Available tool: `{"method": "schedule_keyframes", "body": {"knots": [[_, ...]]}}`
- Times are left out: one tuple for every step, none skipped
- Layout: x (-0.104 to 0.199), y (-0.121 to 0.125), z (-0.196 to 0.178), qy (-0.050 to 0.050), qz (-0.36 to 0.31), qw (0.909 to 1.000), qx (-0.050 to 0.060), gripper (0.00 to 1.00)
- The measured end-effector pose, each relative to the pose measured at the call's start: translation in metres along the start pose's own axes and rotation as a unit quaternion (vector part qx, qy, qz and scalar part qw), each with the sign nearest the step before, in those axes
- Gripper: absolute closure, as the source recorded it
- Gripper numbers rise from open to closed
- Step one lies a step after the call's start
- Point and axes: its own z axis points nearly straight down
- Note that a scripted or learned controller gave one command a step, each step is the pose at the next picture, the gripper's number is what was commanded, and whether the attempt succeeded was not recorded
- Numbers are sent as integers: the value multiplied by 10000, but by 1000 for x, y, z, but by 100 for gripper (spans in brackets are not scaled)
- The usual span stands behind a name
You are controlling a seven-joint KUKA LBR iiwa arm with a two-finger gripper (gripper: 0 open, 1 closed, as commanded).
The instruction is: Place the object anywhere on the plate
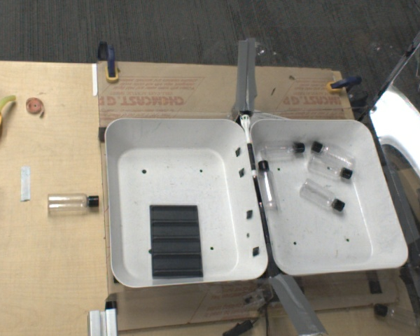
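Looking down from my remote station, I start at the far left of the pale wooden worktop (42, 257), where a clear plastic vial with a black cap (73, 202) lies on its side, well apart from both bins. Next comes the left shallow white bin (119, 152), holding a dark ribbed rectangular plate (175, 241) flat on its floor near the front edge. Just across the divider sits the right shallow white bin (378, 243), where I count several clear black-capped vials: one lies along the left wall (266, 184), two lie near the back (288, 148) (330, 161), and one lies toward the middle (322, 196). None of them touches the plate. As for the pincer, I cannot tell its state from this view.
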Motion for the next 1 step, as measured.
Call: {"method": "schedule_keyframes", "body": {"knots": [[1, 0, 0, 4, -1, 10000, 1, 0]]}}
